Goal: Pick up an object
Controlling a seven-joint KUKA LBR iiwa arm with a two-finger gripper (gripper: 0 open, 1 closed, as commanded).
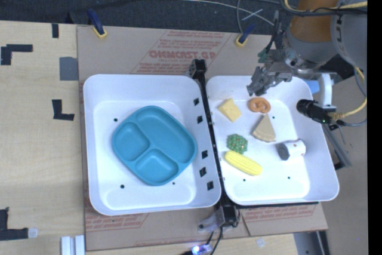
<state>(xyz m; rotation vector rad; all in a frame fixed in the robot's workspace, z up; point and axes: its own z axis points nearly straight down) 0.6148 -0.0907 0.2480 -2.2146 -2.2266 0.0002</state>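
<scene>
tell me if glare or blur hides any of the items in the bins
Camera view: lighting is soft and even, no strong glare on the white bins; the blue tray and corn read clearly; the gripper looks slightly soft and dark.

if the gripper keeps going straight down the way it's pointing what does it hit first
Probably the orange pretzel-like piece, which lies just below the gripper in the right bin. Depth is hard to judge from above, so it could instead land on bare bin floor beside it.

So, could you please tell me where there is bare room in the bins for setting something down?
Free: left bin floor around the blue tray; right bin near strip below the corn. Crowded: the right bin's middle, and under the tool.
</scene>
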